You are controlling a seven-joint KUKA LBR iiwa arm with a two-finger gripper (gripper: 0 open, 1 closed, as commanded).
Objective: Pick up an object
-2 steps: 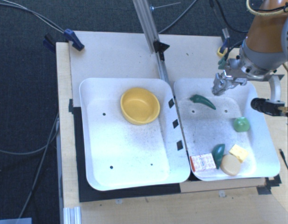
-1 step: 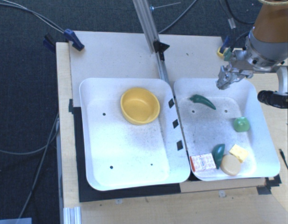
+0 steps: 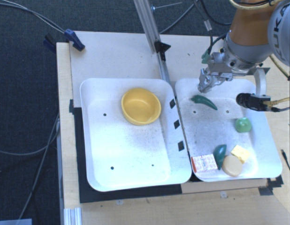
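End effector (image 3: 204,87) above green pepper (image 3: 204,101)

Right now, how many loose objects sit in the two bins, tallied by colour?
Yellow: 2, bowl and small yellow block
Green: 3, dark green pepper, light green ball, teal piece
Tan: 1, round piece
Red and white: 1, packet
Total: 7

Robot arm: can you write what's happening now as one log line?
gripper: above right bin | nearest: green pepper | holding: nothing seen | yellow bowl: left bin
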